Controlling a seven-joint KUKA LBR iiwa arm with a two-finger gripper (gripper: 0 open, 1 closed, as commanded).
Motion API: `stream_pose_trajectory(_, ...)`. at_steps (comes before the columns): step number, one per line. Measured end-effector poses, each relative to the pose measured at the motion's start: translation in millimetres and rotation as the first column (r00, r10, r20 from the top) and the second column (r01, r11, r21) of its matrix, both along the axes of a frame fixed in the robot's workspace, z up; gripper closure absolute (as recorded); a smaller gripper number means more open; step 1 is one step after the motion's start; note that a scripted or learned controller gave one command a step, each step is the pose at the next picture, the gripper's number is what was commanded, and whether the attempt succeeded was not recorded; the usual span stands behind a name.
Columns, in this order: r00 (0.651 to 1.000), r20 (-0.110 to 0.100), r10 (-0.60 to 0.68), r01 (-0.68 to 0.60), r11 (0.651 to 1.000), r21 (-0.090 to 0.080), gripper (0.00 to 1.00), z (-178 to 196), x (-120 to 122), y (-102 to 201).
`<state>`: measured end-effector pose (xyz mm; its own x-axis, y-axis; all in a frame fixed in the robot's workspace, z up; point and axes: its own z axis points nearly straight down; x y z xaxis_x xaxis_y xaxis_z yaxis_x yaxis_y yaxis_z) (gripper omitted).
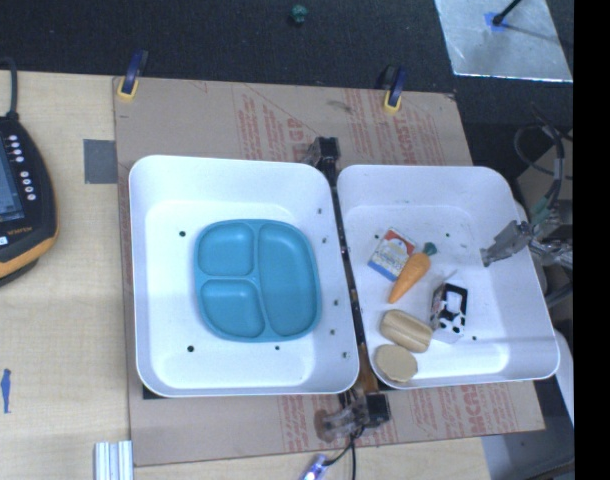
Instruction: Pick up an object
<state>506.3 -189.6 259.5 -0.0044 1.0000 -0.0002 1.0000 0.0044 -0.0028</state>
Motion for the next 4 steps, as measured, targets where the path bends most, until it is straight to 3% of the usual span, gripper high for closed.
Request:
stream_pose_trajectory(1,1.0,-0.003,0.002,-0.002,1.0,0.0,0.0,-77,39,28)
stream_pose_trajectory(2,1.0,0.001,0.001,-0.001,1.0,-0.002,0.0,-168,28,36)
stream_pose_trajectory(3,1.0,-0.004,0.001,-0.001,1.0,0.001,0.0,-168,18,18)
stream_pose_trajectory(4,1.0,-0.006,0.004,-0.004,1.0,0.0,1.0,-158,17,18)
